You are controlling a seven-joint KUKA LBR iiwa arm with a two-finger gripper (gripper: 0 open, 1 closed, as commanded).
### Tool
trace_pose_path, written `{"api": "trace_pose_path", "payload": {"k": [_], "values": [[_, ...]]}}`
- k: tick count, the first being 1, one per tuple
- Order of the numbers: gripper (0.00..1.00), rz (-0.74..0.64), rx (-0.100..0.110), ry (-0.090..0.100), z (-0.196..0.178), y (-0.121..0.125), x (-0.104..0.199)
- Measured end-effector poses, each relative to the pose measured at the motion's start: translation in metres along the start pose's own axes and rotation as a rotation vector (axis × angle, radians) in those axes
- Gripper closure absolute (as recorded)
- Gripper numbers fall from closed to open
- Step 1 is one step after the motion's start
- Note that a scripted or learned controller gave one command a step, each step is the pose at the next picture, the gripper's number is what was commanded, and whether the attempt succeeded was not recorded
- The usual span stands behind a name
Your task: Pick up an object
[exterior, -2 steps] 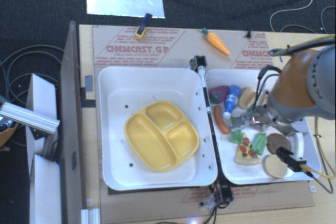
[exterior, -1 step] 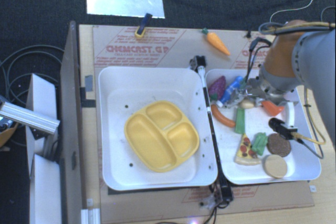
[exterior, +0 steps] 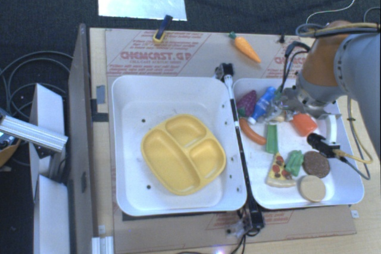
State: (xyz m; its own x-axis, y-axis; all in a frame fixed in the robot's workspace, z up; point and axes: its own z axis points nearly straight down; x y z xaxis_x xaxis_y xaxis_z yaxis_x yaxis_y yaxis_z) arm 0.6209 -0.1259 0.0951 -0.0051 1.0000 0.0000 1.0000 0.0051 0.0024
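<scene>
Cookie (exterior: 312, 188) at front, end effector (exterior: 278, 109) above blue bottle (exterior: 264, 103)

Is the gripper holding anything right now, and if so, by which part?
Cannot be told. The gripper is low in the right bin, beside the blue bottle and the purple grapes, but nothing is visibly between its fingers.

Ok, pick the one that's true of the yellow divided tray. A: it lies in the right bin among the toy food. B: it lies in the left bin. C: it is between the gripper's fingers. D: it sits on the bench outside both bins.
B: the yellow divided tray lies flat in the left bin, across the divider from the toy food in the right bin.
</scene>
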Motion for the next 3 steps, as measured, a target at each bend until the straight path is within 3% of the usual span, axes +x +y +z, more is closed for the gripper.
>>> {"api": "trace_pose_path", "payload": {"k": [1,2,3], "values": [[1.0,-0.006,-0.009,0.002,-0.096,-0.013,0.07],[1.0,0.011,-0.002,-0.005,-0.11,-0.029,-0.013],[1.0,0.01,0.005,-0.003,-0.057,-0.04,-0.074]]}}
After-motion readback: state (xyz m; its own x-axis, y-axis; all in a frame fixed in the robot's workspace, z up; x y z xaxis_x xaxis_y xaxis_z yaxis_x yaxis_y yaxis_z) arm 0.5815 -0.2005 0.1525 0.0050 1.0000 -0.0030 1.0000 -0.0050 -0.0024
